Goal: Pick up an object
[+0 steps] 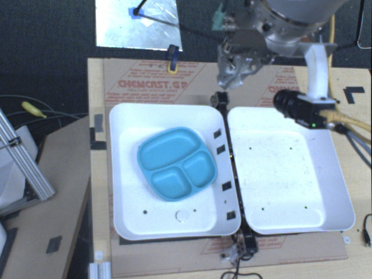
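Observation:
A light blue plate [176,163] with three compartments lies flat in the left bin [125,133], near its middle. My gripper [231,77] hangs high above the back edge of the bench, over the seam between the two bins. It is well apart from the plate, up and to the right of it. Nothing shows between its fingertips.
The right bin [285,176] sits next to the left one, with a row of black clips [223,150] along the shared edge. A small clear disc [182,216] lies near the left bin's front. A blue and yellow clamp [172,58] stands behind the bins.

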You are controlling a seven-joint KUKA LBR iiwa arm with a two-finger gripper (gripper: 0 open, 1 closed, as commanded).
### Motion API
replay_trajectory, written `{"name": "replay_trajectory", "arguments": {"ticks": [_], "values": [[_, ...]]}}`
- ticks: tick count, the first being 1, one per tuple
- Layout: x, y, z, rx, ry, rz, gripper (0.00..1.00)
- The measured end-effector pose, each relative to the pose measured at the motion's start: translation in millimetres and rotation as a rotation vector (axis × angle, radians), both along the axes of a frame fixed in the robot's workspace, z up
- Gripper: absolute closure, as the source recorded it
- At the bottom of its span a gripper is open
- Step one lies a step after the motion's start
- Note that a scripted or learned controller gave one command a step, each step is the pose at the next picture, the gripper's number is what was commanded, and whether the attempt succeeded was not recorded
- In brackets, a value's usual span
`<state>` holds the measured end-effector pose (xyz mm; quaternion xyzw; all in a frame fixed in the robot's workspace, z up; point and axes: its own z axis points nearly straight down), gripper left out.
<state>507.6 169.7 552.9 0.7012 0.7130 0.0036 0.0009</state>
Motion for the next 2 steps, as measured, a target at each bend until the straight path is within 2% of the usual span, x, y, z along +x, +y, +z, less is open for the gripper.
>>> {"name": "replay_trajectory", "arguments": {"ticks": [1, 2], "values": [[23.1, -45.2, -19.2, -0.004, 0.006, -0.021, 1.0], [-15.6, 35.3, -85.2, -0.003, 0.012, -0.005, 1.0]]}}
